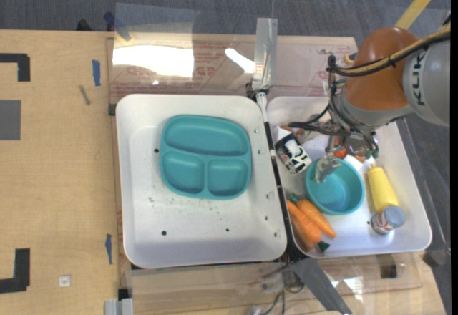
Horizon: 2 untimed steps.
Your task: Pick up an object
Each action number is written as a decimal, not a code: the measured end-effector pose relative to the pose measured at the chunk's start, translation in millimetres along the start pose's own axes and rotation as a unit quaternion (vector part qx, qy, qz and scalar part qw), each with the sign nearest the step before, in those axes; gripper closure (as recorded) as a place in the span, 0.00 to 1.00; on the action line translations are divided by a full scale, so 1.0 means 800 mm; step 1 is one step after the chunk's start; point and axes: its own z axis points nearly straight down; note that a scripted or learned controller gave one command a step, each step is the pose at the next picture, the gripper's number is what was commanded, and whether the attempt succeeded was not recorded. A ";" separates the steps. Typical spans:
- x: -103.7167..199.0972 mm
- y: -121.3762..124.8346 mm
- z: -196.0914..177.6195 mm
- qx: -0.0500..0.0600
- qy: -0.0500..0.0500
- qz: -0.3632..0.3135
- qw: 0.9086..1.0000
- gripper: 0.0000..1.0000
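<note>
Under the gripper (328,167) sits a round teal bowl (336,190).

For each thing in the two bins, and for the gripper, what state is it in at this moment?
teal divided plate: lies flat, right way up, in the left bin.
teal bowl: upright in the right bin.
carrots: lie against the right bin's left wall.
yellow bottle: lies on its side, cap toward the near edge.
black-and-white object: too small to tell.
gripper: over the bowl's rim.
</note>
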 end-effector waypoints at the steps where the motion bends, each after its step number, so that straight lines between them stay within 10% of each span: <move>1: 0.117 -0.023 -0.002 0.000 0.003 0.001 1.000 0.00; 2: 0.025 -0.011 -0.001 0.000 0.000 0.079 0.997 0.00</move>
